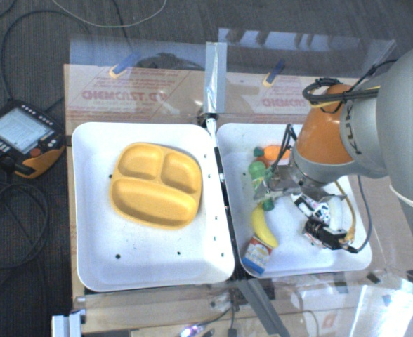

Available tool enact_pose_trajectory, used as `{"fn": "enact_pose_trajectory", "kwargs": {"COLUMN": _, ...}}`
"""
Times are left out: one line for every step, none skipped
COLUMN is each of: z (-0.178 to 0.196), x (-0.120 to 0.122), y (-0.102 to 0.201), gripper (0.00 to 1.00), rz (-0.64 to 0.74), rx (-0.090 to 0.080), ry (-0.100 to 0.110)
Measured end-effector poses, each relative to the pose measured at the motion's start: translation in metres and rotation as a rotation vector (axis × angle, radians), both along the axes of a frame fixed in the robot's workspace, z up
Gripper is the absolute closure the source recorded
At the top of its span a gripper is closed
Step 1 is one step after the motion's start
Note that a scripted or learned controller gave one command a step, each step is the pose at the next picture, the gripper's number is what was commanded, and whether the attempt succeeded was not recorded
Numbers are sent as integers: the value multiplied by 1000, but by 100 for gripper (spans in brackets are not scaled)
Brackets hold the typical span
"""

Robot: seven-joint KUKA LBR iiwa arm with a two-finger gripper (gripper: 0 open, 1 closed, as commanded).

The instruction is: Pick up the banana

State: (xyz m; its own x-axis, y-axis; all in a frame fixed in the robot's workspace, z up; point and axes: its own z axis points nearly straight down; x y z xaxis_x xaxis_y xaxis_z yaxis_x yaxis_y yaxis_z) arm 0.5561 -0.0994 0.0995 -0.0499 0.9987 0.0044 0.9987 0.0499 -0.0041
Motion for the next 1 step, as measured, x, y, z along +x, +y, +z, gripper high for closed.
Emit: {"fn": "enact_pose_trajectory", "kwargs": {"z": -5, "x": -69, "y": 2, "gripper": 100, "rz": 292, "rx": -5, "ry": -12}}
